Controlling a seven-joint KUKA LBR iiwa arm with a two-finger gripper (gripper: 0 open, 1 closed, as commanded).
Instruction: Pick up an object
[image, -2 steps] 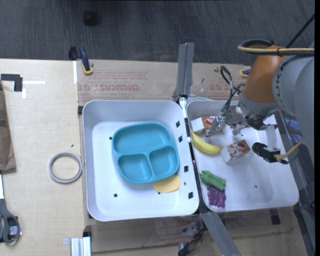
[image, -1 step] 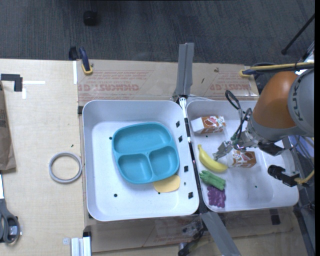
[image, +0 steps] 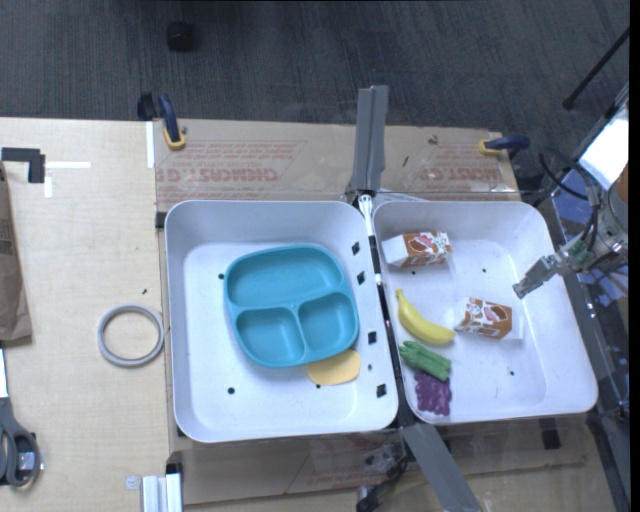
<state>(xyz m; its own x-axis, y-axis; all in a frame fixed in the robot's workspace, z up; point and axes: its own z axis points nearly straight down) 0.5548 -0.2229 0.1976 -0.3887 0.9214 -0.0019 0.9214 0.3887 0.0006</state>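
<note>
Currently the gripper (image: 535, 277) is hovering over the right bin's (image: 560, 395) right edge; whether its fingers are apart, I cannot tell. Nearest is lying a small carton (image: 487, 318), mid-bin: probably light, stiff, best squeezed across its flat sides. A banana (image: 421, 322) is sitting just beside it, green pods (image: 426, 358) and purple grapes (image: 433, 394) crowding the bin's near-left corner, another carton (image: 418, 249) toward its far edge.

Even, bright overhead light washes both white bins (image: 190, 330), leaving only soft, faint shadows under their contents. The floor far above the jaws lies dim. Detail is slightly soft and grainy throughout.
</note>
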